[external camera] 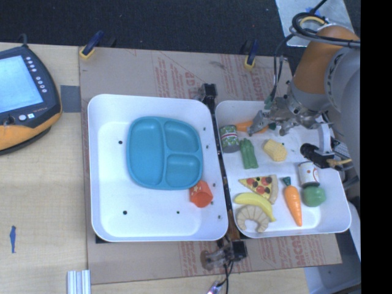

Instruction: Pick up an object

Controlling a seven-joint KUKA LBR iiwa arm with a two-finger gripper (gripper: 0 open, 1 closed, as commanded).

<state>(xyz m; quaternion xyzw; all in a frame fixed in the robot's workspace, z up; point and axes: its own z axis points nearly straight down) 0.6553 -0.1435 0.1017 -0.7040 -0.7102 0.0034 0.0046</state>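
In the right bin (331,225), nearest the camera, lie a croissant (252,218), banana (255,203), carrot (293,204) and green ball (313,196). Behind them sit a pizza slice (261,185), corn (275,150), a pickle (248,154) and a can (229,138). The gripper (277,122) hangs over the bin's far edge; whether it is open or closed, I cannot tell.

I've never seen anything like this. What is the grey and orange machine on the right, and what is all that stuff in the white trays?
It's a robot arm, seen by one camera fixed above the bench. Its gripper hangs over the far end of the right bin, among toy foods: a pizza slice, banana, carrot, green cucumber and a small can. Whether it holds anything, I cannot tell. The left bin holds a blue divided plate and a small red cup. Its job is picking up an object.
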